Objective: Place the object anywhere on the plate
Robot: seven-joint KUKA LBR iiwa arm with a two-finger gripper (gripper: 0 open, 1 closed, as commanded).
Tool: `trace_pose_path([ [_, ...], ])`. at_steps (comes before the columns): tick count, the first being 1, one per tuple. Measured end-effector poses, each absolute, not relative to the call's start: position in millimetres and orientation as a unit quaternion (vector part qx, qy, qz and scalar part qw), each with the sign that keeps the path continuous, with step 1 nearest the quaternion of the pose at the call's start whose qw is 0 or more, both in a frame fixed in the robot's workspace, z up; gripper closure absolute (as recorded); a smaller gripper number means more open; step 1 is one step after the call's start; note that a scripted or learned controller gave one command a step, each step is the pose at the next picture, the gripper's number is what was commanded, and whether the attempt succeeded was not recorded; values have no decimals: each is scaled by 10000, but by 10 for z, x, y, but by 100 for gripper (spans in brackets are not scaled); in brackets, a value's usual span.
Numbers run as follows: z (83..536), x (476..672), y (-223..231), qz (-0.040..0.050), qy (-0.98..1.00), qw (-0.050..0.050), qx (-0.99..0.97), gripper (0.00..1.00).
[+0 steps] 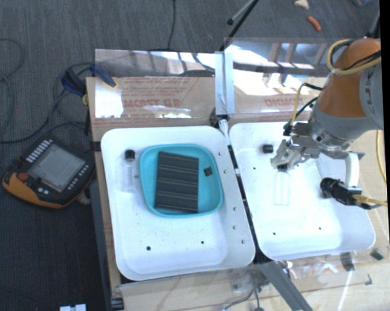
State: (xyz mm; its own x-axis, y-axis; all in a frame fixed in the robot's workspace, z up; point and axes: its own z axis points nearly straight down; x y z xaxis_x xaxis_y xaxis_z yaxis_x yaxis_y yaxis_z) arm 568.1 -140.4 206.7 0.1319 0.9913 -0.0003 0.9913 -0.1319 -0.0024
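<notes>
A: Plate [213, 194], teal, left bin [180, 252]: dark ribbed block [177, 181]; small black cube [208, 171].
B: Gripper [282, 162], right bin [314, 233]: finger state unclear. Cardboard [157, 102] lettering red, illegible.

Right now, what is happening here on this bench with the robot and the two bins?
A grey and orange arm reaches in from the right, and its gripper is over the right bin. A clear tube lies on that bin's floor just below the gripper, apart from it, and nothing can be seen between the fingers. In the left bin sits a teal plate with a dark ribbed block already on it. Another clear tube with a black cap lies beside the plate, to its left.
</notes>
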Motion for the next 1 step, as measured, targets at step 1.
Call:
trace_pose_path([
  [1, 2068, 5681, -1403, 8, -6589, 9, -7523, 0],
])
